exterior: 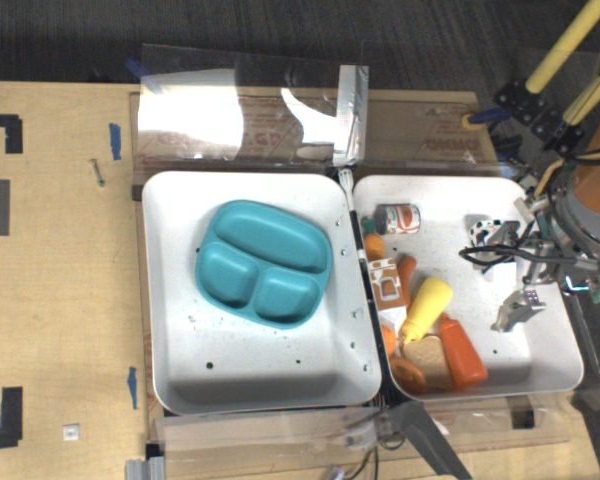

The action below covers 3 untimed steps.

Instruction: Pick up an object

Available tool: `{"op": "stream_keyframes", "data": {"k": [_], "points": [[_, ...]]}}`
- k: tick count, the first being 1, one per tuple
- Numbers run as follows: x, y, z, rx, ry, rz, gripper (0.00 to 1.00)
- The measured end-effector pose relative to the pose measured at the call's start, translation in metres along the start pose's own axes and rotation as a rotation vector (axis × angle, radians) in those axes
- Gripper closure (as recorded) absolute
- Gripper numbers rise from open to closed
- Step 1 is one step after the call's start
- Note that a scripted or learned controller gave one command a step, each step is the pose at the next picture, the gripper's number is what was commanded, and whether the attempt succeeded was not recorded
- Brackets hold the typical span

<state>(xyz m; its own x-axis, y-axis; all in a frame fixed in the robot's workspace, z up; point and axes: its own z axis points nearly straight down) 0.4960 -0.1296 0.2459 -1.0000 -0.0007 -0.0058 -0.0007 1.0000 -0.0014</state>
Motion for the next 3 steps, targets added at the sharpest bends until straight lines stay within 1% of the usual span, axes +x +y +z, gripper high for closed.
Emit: {"op": "stream_keyframes", "data": {"k": [1, 2, 3], "points": [[-0.009, -0.027, 0.141, 0.001, -0.004, -0.085, 0.0], [-0.018, -0.021, 0.157, 0.001, -0.003, -0.068, 0.0], [-0.036, 0.03, 0.156, 0.003, -0.011, -0.075, 0.0]]}}
